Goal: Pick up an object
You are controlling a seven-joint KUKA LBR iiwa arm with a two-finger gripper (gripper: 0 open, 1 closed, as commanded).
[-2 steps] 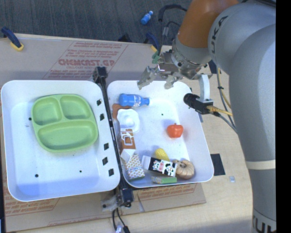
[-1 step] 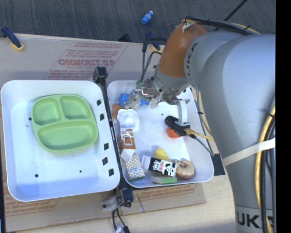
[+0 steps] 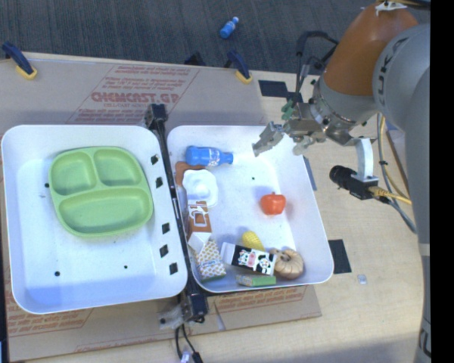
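Note:
The right bin (image 3: 306, 195) holds several small objects. Among them are a blue bottle (image 3: 208, 156) lying at the back, a red tomato (image 3: 272, 203) near the middle right, and a white cup (image 3: 200, 187) by the left wall. A brown and white carton (image 3: 200, 219), a yellow piece (image 3: 251, 240), a black and white box (image 3: 253, 259), a brown bun (image 3: 290, 262) and a checkered packet (image 3: 209, 259) crowd the front. My gripper (image 3: 281, 145) hangs over the bin's back right corner, above and behind the tomato. It is open with nothing between its fingers.
The left bin (image 3: 23, 255) carries a green divided plate (image 3: 100, 190). Blue clamps (image 3: 19, 59) (image 3: 238, 63) hold the cardboard at the back. A black clip (image 3: 157, 115) sits where the bins meet. A small blue object (image 3: 228, 27) lies on the floor behind the bench.

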